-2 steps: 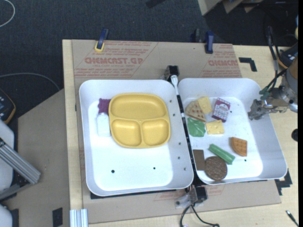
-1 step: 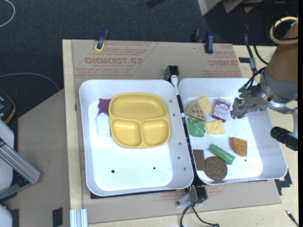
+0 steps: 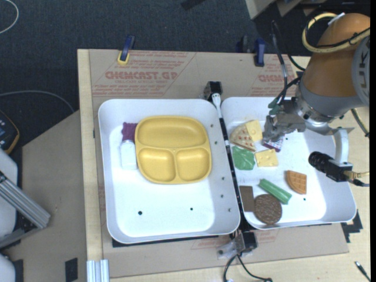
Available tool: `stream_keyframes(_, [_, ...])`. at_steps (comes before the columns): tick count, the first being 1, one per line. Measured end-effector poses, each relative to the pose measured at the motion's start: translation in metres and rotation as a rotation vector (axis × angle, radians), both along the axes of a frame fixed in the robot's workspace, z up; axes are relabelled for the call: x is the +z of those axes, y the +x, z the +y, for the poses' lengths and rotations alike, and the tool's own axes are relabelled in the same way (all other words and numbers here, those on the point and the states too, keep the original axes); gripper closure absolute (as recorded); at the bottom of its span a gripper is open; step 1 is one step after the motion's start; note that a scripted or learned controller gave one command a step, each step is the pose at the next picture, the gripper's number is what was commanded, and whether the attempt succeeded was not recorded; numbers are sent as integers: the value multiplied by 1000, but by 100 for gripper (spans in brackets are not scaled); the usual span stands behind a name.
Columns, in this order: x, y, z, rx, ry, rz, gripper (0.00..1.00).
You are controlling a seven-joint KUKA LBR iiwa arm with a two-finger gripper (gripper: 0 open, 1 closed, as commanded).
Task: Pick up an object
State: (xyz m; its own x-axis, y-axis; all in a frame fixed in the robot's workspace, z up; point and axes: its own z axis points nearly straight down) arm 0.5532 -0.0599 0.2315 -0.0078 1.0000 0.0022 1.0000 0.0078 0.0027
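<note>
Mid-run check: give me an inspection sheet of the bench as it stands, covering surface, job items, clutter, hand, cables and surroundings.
Surface: bench bears the left bin and the right bin side by side.
Job's things: right bin holds a cheese wedge, pizza slice, green leaf piece, yellow cheese square, green stick, waffle piece, brown round cookie and dark bar.
Clutter: left bin holds a yellow divided tray, with a white bottle and a purple item at its left edge.
Hand: hand low over the cheese pieces; finger state unclear.
Cables: black cables run along the arm; a white cable lies on the floor.
Surroundings: dark carpet; clamps on the bench's far edge.
</note>
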Motion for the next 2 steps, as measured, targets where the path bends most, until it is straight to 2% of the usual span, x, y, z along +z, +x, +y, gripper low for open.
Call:
stream_keyframes(1, [-10,18,50,-2,-1,0,100])
stream_keyframes(2, [-1,24,112,0,0,-1,100])
